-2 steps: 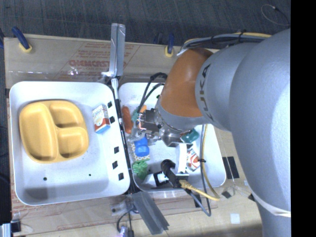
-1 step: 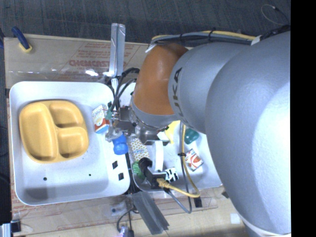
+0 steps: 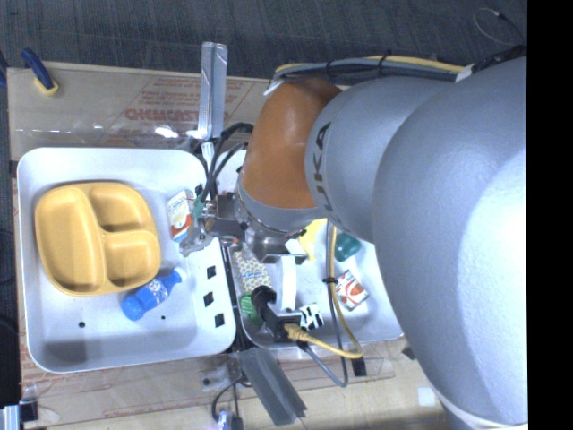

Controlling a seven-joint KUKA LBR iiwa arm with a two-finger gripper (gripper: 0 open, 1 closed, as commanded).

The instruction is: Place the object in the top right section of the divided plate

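Note:
A yellow divided plate lies in the left part of the left bin. A small red-and-white packet sits just right of the plate, at the bin's right side. My gripper is right beside this packet, over the wall between the two bins, and whether it touches the packet cannot be made out. A blue bottle lies on its side below the plate, its cap pointing toward the bin's right wall.
The arm's large grey body and orange band cover most of the right bin. There, a teal object, a red-and-white item, a green item and a black-and-white striped piece show.

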